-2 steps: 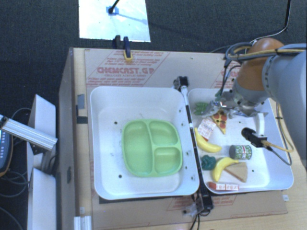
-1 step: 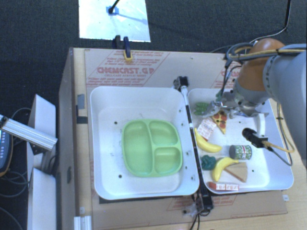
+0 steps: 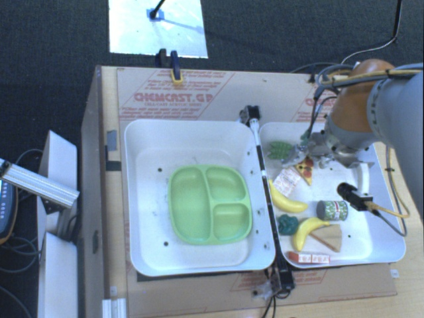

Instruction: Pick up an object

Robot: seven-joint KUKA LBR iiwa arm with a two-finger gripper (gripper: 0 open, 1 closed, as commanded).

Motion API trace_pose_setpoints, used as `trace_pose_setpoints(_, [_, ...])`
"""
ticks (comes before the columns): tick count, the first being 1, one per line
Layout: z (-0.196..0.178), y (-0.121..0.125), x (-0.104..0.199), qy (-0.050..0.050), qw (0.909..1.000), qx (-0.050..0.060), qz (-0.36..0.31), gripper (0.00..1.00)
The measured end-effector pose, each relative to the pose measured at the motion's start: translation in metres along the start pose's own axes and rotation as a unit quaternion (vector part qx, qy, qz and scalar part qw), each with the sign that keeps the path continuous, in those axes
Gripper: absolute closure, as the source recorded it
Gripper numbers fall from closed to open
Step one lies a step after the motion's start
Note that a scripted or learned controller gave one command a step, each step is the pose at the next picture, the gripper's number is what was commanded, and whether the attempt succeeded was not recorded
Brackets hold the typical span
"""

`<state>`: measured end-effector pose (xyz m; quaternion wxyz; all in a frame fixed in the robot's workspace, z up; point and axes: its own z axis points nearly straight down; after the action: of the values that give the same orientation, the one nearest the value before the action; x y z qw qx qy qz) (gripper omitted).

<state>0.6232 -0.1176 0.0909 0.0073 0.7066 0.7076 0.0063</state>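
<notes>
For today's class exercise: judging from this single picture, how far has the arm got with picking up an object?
Done: the arm is over the right bin. In hand: nothing seen lifted; the bananas, can and other toys lie in that bin. Left: grasp one and raise it. The green tray sits in the left bin.
</notes>
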Motion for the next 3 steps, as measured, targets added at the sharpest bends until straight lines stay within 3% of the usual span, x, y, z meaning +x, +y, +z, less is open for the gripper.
trace_pose_setpoints(1, [0.006, 0.01, -0.007, 0.0, 1.0, 0.007, -0.001, 0.0])
trace_pose_setpoints(2, [0.009, 0.042, -0.026, 0.004, 0.9999, 0.016, -0.001, 0.0])
trace_pose_setpoints(3, [0.007, 0.016, 0.005, 0.001, 1.0, 0.008, -0.001, 0.0])
